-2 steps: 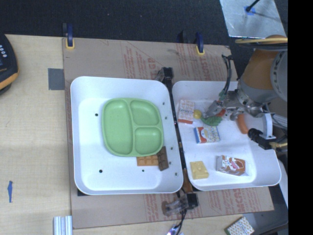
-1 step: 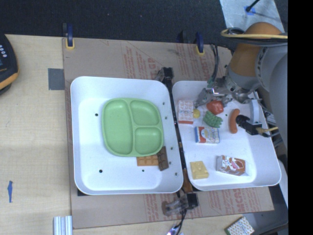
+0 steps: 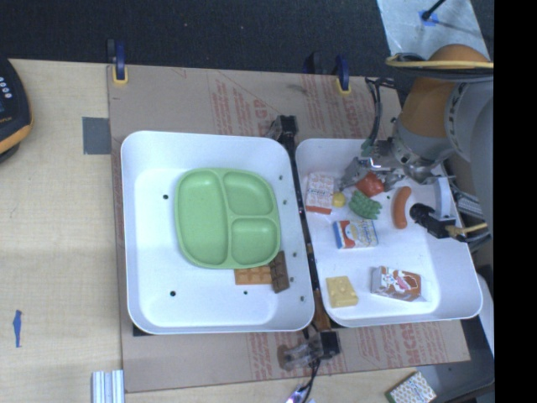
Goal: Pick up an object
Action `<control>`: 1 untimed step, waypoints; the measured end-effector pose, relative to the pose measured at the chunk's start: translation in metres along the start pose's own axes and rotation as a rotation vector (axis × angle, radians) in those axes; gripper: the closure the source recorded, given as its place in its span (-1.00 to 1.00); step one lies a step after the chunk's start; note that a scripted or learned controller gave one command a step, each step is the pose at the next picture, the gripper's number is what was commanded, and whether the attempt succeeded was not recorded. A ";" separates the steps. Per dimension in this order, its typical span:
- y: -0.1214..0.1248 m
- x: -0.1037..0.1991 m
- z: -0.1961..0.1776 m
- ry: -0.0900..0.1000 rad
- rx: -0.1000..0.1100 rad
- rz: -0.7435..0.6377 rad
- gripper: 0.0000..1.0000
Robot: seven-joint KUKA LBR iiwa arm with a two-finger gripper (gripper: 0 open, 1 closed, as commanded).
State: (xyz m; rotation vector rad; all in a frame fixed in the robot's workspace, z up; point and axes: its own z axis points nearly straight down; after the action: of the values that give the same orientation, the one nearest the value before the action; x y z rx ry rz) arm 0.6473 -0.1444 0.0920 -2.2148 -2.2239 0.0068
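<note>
**Arm low over right bin, bench and surroundings**

Bench is pale wood with a brown cardboard sheet clamped on top; dark floor beyond the far edge. Two white bins sit side by side on the cardboard. Left bin holds a green divided plate and a brown block. Right bin holds small toy foods: red piece, green piece, sausage, cheese block. Gripper sits just above the red piece; cannot tell whether open or closed
</note>
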 end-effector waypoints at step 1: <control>0.000 0.000 -0.011 0.000 0.002 -0.002 1.00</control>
State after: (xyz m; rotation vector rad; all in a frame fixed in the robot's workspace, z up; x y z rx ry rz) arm 0.6475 -0.1448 0.1028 -2.2119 -2.2256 0.0090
